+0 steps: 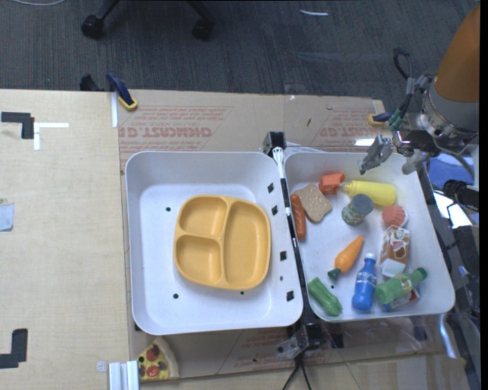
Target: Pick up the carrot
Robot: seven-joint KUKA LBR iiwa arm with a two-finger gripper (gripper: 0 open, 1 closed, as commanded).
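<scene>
Over the right bin's point(438, 251) far corner, jaws point(375, 158) hang empty.

A dark grey carpet point(252, 46) covers the floor along the top, where the black wheeled base of an office chair point(145, 19) stands. The light wooden bench top point(53, 251) fills the left side, with a brown cardboard sheet point(198, 126) printed in red lying across it.
</scene>
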